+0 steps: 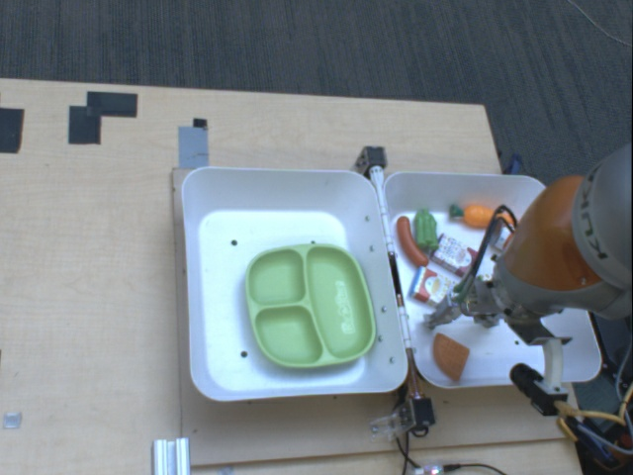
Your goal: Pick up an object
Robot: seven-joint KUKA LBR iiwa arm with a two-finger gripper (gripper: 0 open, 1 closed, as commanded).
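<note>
You have several candidates in the right bin (590, 362), all crowded toward its left half. An orange wedge-shaped piece (451, 356) lies near the bin's front left corner, apart from the rest. Further back, a small red-and-white packet (432, 285) sits beside the left wall, with a second red-and-white packet (453, 253) just behind it. A red sausage-like piece (410, 240) lies slanted along the left wall, touching a green pepper-like piece (425, 229) on its right. An orange carrot-like piece (478, 215) rests near the back edge.

Your gripper (442, 314) hangs over the middle of this bin, between the nearer packet and the orange wedge. Its metal tips point toward the left wall, and nothing shows between them; you cannot tell from this angle whether they are spread or closed. The grey arm with its orange band (547, 240) covers the bin's right side.

In the left bin (213, 196), a green divided plate (312, 305) with three compartments lies toward the front right corner. Both bins rest on the wooden bench (89, 295).
</note>
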